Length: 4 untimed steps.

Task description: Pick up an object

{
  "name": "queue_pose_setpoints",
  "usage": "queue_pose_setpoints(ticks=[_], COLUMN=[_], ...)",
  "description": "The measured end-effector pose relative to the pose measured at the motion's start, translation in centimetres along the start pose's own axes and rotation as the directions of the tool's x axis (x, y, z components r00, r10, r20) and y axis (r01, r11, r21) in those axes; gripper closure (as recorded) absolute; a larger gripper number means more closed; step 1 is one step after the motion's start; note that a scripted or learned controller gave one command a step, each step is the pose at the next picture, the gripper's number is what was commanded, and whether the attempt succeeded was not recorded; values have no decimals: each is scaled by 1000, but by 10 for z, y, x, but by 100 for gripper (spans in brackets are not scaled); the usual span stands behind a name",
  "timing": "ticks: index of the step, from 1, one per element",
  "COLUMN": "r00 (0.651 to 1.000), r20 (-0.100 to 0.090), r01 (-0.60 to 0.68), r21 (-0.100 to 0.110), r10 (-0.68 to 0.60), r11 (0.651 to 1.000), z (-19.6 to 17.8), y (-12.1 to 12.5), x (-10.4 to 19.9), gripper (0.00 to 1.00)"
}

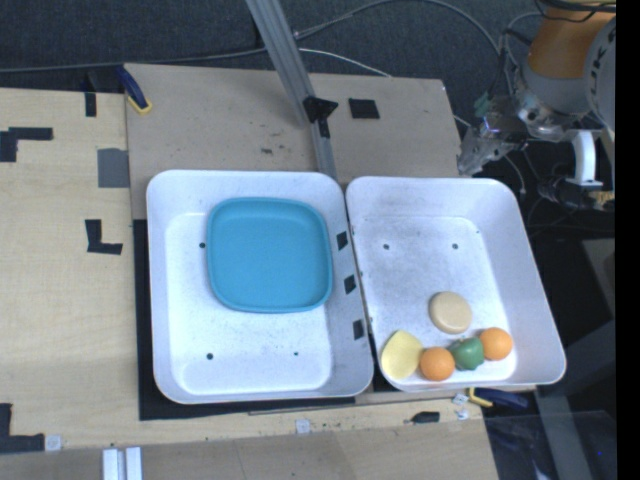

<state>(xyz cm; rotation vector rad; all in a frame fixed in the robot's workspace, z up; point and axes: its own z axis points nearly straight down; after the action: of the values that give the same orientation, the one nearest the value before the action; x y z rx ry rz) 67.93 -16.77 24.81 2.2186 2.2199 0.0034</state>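
Note:
The right bin (440, 208) holds a cluster of small items near its front edge: a tan round piece (450, 312), a yellow piece (401, 354), an orange ball (436, 364), a green item (467, 354) and a second orange ball (496, 344). A blue square plate (268, 254) lies in the left bin (175, 298). My gripper (480, 151) hangs at the right bin's back right corner, just outside its rim and far from the cluster. Nothing shows at its tips.
A grey metal bar (290, 58) slants down from the top to the gap between the bins. Cables (400, 13) run across the dark floor behind the bench. Black tape marks (365, 109) dot the wooden board.

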Motion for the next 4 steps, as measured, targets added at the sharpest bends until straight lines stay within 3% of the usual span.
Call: queue_pose_setpoints(ticks=[2,4], r00=[1000,1000], r20=[-2,-2], r01=[4,4], r21=[4,4], r10=[-4,-4], r11=[1000,1000], z=[16,2], y=[-28,-55], x=[117,215], gripper=[100,100])
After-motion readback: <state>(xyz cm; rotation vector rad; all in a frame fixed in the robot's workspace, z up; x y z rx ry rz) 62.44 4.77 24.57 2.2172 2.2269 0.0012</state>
